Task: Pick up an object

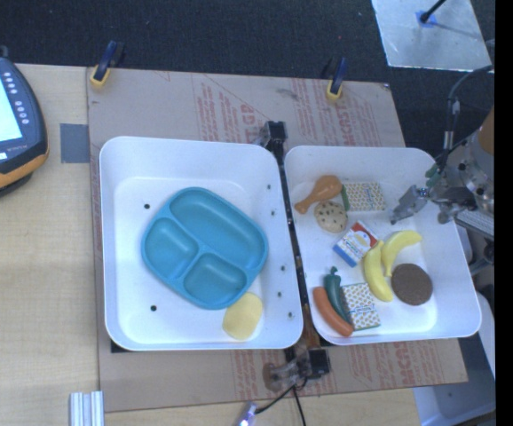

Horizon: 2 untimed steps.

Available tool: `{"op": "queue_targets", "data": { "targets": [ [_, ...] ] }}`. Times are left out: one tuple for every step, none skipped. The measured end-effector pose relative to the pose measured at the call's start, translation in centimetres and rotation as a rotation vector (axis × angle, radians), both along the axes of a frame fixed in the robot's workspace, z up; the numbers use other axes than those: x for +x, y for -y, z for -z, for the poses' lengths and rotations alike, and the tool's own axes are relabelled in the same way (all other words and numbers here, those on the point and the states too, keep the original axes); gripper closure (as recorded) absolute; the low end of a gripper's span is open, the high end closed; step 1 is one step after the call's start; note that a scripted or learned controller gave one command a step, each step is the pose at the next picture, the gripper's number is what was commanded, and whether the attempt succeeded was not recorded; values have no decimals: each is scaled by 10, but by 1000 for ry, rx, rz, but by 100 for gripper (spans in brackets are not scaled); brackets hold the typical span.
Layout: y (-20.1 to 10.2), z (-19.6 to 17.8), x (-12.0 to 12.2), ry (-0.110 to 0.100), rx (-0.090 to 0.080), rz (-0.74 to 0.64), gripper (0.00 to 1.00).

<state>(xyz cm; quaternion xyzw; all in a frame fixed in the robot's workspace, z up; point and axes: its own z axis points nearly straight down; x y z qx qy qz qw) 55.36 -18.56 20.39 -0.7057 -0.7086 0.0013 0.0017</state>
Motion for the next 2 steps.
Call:
{"op": "queue_targets", "data": {
  "targets": [
    [-22, 109, -29, 5, -1, -1, 0],
    [-76, 109, -38, 9, -3, -2, 0]
  ]
}}
